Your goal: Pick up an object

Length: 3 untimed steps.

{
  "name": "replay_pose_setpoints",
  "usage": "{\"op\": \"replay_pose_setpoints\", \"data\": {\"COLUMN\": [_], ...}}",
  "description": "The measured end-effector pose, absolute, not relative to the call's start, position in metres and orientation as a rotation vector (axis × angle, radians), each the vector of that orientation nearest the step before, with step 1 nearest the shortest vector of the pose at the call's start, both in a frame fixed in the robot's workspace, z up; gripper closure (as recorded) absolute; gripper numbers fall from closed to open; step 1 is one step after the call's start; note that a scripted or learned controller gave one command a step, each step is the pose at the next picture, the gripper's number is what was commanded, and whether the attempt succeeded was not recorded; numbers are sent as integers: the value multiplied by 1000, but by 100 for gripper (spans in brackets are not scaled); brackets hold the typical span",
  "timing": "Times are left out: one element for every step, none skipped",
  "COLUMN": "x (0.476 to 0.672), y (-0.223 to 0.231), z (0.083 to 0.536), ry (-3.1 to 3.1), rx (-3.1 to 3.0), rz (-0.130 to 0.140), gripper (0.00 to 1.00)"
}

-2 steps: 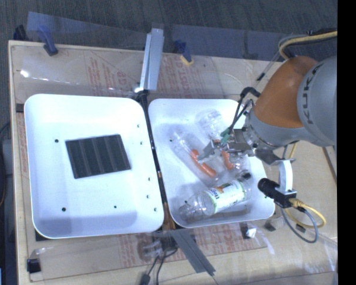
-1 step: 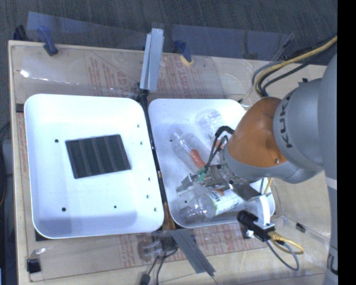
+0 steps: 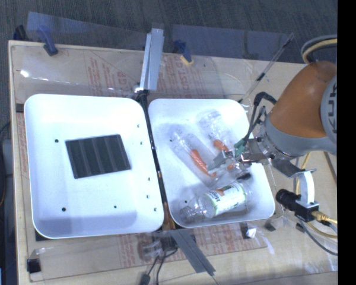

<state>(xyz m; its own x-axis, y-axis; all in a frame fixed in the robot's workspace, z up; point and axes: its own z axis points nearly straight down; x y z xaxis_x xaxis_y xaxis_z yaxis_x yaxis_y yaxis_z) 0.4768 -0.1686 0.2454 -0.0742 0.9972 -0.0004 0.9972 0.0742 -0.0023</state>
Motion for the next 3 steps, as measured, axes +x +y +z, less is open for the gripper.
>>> {"op": "replay_pose_setpoints", "data": {"x": [477,492,517], "y": [-168,-119,-154], "z": [245,351,224], "ry": [-2301,-2457,-2593], "rx": [-2136,-1959,-1765], "rz": [4,2,5], "gripper": [0,0,0]}}
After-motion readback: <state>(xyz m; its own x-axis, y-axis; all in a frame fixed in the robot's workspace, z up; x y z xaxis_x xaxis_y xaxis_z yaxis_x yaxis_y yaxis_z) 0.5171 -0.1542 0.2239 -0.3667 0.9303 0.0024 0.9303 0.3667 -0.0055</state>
